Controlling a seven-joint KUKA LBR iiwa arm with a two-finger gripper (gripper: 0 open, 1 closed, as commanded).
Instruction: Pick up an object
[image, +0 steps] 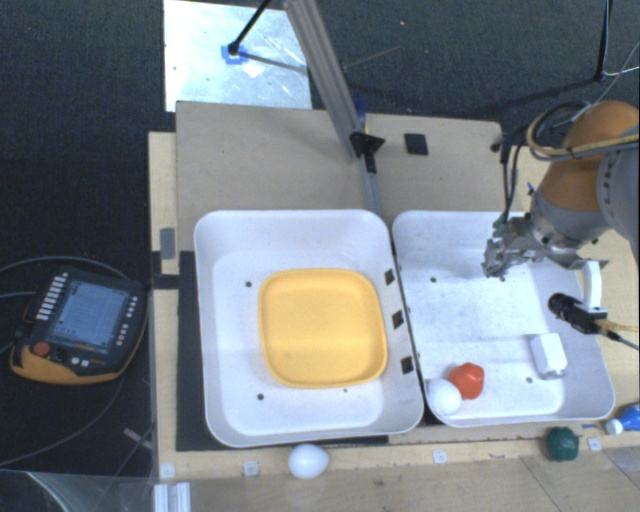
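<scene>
The right bin (470, 300) holds a red rounded object (467, 379) near its front edge, with a white ball (444, 397) touching it on the left. A small white block (548, 354) lies near the bin's right side. My gripper (497, 263) hangs over the back part of the right bin, pointing down, well apart from all three objects. Nothing shows in its grasp. A square yellow plate (323, 326) fills the middle of the left bin (225, 300).
A white egg-shaped object (308, 461) lies on the bench in front of the left bin. A dark green ball (561, 443) and a blue-white piece (625, 421) sit past the right bin's front right corner. A teach pendant (77, 320) rests far left.
</scene>
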